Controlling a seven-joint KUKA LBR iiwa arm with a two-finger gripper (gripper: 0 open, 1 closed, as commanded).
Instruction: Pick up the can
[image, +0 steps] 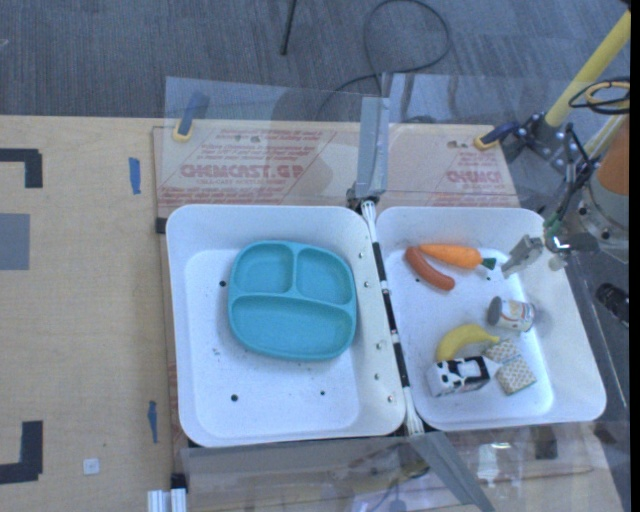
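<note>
Take the right bin (590, 395) as your landmark: the can (513, 315) lies inside it, tipped on its side, toward the bin's right wall and about midway between its far and near rims. Just beside the can, on the side nearer the divider, you see a banana (463, 341), and below the banana sit a small black-and-white cow-patterned carton (460, 376) and a tan patterned block (516, 374), the block close under the can. Toward the bin's far rim a carrot (452, 256) and a sausage (429, 269) lie almost touching, the sausage on the divider side. The gripper (524, 253) hangs over the bin's far right corner, above and apart from the can, with nothing between its fingers that you can make out; whether the fingers are spread or pressed together you cannot tell from this angle. The arm's orange band (617, 165) shows past the bin's right rim. On the other side of the divider, the left bin (195, 330) holds a teal sectioned plate (293, 300) near its middle. Both bins rest on the wooden desk (80, 300).
</note>
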